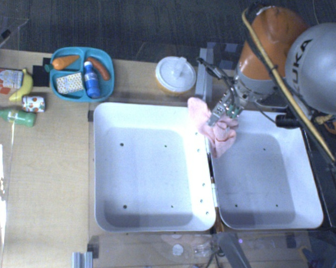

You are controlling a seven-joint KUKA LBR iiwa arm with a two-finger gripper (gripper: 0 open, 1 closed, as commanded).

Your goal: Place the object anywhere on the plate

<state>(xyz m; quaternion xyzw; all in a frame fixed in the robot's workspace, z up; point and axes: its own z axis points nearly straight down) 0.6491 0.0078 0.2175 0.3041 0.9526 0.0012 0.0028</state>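
Camera view: the two-finger gripper [224,112] hangs over the back edge of the bins, near the seam between them, its fingers closed on a soft pink cloth [215,128]. The cloth is bunched at the fingertips and droops from there in two lobes, one spreading to the left over the rim of the left white plastic bin [150,168], the other hanging down over the back left corner of the right white plastic bin [268,181]. It appears lifted rather than lying flat, though whether its lower end touches the bin floor I cannot tell. Above the gripper the grey arm with its orange band [270,35] rises toward the upper right of the frame, with a yellow cable running along it.

Just behind the bins, to the left of the gripper, a round white lidded container with a yellow rim [176,75] sits on the wooden bench [40,181]. Farther left stands a blue divided plate [83,74] holding an orange carrot-like piece, a small blue bottle, a sausage-shaped piece and a pale checked item. Well apart from the cloth, at the far left edge, lie a yellow banana [22,85], a small patterned can [33,103] and a green bottle [14,117] on its side.
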